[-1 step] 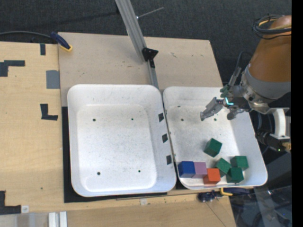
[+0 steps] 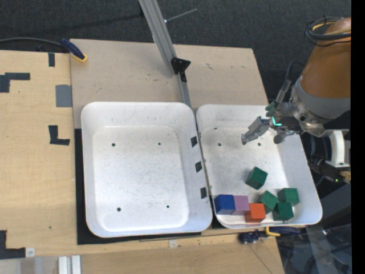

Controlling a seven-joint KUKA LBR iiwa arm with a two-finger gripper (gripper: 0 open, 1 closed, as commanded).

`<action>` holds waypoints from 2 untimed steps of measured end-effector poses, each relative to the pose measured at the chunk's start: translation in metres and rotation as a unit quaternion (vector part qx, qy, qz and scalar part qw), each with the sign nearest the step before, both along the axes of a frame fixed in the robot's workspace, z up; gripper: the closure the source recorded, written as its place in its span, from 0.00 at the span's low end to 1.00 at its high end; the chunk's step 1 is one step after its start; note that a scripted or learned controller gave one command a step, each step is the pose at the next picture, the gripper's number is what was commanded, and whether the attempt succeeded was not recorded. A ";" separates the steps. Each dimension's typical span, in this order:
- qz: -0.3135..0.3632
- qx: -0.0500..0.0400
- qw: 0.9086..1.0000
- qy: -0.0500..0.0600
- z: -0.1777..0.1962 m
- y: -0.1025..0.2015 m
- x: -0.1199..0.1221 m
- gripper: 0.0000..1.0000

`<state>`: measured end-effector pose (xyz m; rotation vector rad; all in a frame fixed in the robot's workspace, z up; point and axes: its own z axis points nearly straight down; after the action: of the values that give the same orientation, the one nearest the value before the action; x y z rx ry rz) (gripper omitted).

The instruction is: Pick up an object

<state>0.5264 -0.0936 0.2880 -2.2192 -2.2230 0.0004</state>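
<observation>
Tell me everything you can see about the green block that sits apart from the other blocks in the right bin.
The green block is a small, plain cube, matte, perhaps wood or foam. It lies on the floor of the right bin, turned at an angle to the bin's walls. It touches no other block; the cluster lies nearer the bin's front edge. The gripper hangs farther back, apart from it.

You have two white bins (image 2: 140,110), four green blocks (image 2: 256,177), one blue block (image 2: 224,203), one purple block (image 2: 241,204), one orange block (image 2: 256,212), all in the right bin.
</observation>
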 end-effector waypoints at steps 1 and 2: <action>0.000 0.000 1.000 0.003 -0.053 0.006 -0.009 0.00; -0.001 0.000 1.000 0.004 -0.110 0.005 -0.001 0.00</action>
<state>0.5251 -0.0888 0.1780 -2.2169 -2.2180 0.0079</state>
